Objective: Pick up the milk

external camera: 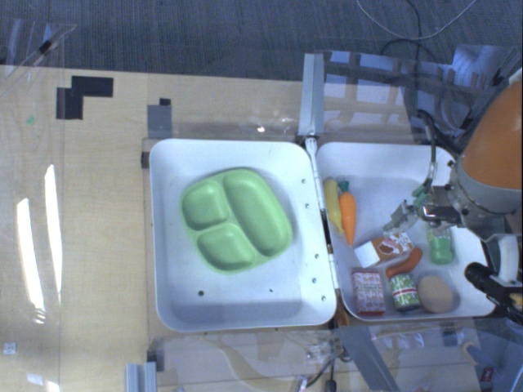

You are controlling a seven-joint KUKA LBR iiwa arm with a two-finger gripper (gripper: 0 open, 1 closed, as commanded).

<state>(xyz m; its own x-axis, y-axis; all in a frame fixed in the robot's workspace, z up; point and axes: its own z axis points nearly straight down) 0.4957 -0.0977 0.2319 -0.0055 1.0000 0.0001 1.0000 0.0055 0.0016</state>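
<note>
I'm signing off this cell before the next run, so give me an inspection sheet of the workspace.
Surface: wooden bench bearing two white bins, left and right.
Job's things: milk carton lying in right bin.
Clutter: green tray in left bin; carrot, banana, green bottle, can, potato, box in right bin.
Grippers: gripper over right bin, near the milk carton.
Cables: white cable on floor.
Surroundings: grey carpet.
</note>
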